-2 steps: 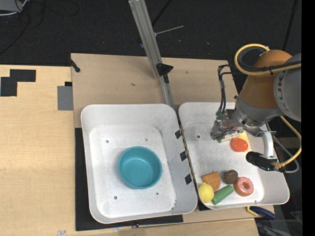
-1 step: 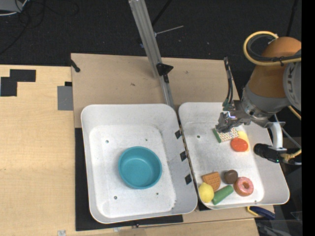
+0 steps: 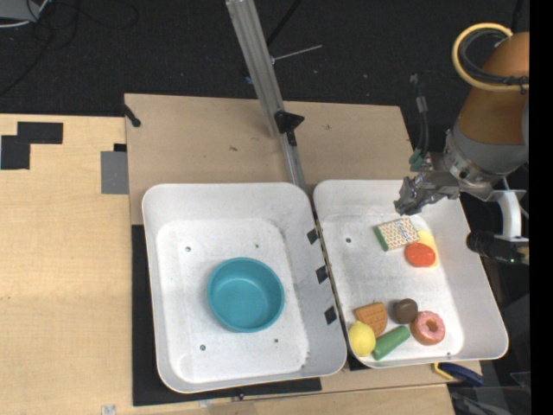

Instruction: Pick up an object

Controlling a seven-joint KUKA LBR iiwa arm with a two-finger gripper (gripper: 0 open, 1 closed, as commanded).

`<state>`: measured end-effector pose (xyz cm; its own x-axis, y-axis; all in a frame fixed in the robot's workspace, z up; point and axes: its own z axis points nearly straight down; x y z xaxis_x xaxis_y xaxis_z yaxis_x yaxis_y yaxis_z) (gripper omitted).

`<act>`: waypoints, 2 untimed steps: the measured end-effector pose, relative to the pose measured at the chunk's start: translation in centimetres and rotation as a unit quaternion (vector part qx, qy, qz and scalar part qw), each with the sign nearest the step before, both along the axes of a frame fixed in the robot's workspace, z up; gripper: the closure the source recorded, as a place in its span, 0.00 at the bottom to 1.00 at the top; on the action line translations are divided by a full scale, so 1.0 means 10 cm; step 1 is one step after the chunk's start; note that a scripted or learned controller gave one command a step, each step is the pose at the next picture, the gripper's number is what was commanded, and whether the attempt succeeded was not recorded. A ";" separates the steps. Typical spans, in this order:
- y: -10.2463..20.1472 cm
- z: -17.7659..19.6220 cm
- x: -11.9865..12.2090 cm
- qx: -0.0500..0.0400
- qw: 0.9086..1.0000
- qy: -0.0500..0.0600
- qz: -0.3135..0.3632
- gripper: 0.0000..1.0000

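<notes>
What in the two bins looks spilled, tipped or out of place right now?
Nothing stands out. The teal bowl sits upright in the left bin. The right bin holds the toy food in two loose groups: checkered block beside the orange piece, the rest crowded at the near edge. The gripper hovers above the block.

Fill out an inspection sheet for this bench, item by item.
Surface: two shallow white bins, left bin and right bin, on a wooden bench.
Job's things: in the right bin, a patterned sponge touching an orange ball; at the near end, a waffle piece, brown donut, pink donut, lemon and green cucumber clustered together.
Clutter: teal bowl in the left bin.
Grippers: gripper above the right bin's far end, near the sponge; nothing seen held.
Cables: dark cables behind the bench.
Surroundings: slanted aluminium rail.
</notes>
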<state>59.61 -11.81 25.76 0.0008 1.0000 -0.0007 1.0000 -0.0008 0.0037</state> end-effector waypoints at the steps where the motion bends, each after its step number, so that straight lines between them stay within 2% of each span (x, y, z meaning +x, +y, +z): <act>1: -0.01 0.13 0.00 0.000 1.000 0.002 0.000 1.00; 2: 0.56 0.08 -0.05 0.001 1.000 0.002 0.002 1.00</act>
